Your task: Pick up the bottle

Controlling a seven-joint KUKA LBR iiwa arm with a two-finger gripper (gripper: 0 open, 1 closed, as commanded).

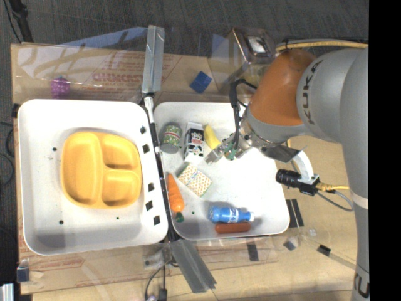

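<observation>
A small blue bottle with a white label lies on its side near the front edge of the right bin. The gripper hangs over the bin's upper middle, well above and behind the bottle, close to a yellow banana-like piece. The grey arm with its orange band comes in from the right.
The right bin also holds a green can, a small black and white box, a patterned card, a carrot along the left wall and a brown sausage just below the bottle. A yellow divided tray lies in the left bin.
</observation>
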